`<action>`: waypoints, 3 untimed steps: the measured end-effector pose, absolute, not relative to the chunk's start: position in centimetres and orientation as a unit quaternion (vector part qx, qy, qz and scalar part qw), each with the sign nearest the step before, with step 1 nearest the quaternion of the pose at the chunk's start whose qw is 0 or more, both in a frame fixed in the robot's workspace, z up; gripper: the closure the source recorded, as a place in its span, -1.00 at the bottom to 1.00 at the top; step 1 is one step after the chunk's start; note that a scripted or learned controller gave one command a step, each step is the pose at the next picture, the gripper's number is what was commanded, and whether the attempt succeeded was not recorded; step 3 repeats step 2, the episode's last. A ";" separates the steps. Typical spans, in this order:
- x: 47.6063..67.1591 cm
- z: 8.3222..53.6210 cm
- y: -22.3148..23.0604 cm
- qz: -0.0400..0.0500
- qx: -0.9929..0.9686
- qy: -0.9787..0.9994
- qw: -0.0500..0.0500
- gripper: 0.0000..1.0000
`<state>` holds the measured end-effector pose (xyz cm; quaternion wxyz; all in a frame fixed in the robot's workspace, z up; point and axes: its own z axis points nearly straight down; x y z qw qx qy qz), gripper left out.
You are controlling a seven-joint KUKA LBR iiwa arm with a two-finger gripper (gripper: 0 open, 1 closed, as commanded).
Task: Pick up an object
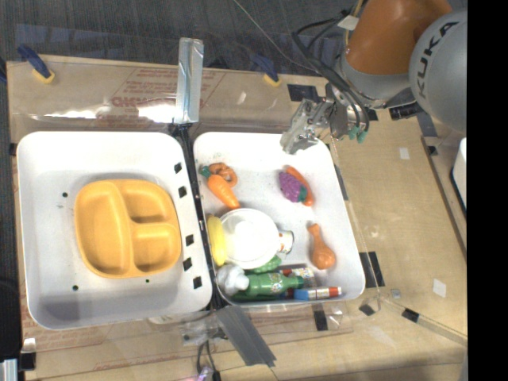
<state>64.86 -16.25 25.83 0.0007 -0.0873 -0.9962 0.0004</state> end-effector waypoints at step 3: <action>64.9 26.7 -16.2 0.001 -0.086 -0.996 0.001 -1.00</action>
